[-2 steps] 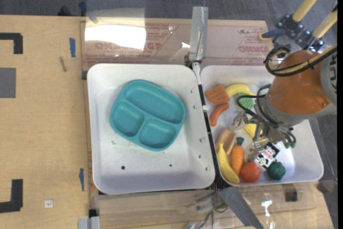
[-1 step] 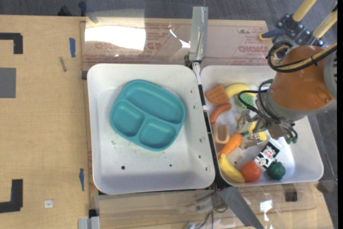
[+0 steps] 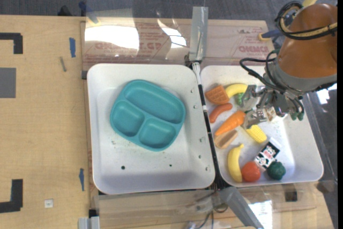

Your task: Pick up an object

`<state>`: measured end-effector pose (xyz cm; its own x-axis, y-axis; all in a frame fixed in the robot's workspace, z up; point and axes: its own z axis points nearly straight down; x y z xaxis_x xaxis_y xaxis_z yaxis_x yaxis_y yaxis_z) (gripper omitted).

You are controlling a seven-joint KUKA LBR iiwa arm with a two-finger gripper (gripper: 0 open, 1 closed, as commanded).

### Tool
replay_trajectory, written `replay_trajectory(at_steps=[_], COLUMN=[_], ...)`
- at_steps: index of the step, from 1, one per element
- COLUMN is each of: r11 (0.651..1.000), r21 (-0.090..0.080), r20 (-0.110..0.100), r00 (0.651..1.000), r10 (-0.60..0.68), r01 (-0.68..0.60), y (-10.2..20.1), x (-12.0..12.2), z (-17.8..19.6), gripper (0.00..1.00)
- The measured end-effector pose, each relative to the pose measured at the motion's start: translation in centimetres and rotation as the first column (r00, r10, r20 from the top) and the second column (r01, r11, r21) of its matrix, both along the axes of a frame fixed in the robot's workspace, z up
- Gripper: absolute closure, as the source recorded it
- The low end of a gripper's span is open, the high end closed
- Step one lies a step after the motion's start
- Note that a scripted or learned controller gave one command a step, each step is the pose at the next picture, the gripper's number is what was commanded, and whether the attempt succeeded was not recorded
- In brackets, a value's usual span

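My gripper (image 3: 261, 110) hangs low over the right bin (image 3: 308, 155), beneath the orange wrist band. Its metal fingers stand just right of a carrot (image 3: 230, 122) and above a small yellow piece (image 3: 256, 133). Nothing shows plainly between them. Toy food lies around: an orange wedge (image 3: 216, 94), a yellow banana-like piece (image 3: 236, 89), a small orange-red sausage (image 3: 219, 112), a hot dog bun (image 3: 226, 138), a banana (image 3: 234, 162), a red tomato (image 3: 250, 171), a green broccoli (image 3: 276, 170) and a black-and-white card (image 3: 267, 155).
The left bin (image 3: 102, 169) holds a teal divided plate (image 3: 148, 114). A metal divider (image 3: 206, 126) separates the bins. A clear plastic screen (image 3: 144, 35) stands behind them. The arm's body covers the right bin's far right corner.
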<state>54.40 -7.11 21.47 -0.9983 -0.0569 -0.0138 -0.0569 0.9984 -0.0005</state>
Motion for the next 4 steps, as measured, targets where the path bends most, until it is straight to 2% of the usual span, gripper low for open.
replay_trajectory(at_steps=[1,2,3,4], r11=[0.975,0.999,0.999,0.994], r21=[-0.004,-0.003,-0.001,-0.001], r20=[0.0,-0.002,-0.007,-0.007], r00=[0.975,0.999,0.999,0.994], r10=[-0.223,-0.055,-0.053,0.107], r01=[0.223,0.055,0.053,-0.107], y=[-3.5,-8.5,-8.3,-7.5], x=[-4.5,-1.2,-1.3,8.8], z=[-11.8,-3.0,-3.2,-12.0], gripper=[1.0,1.0,0.0,0.0])
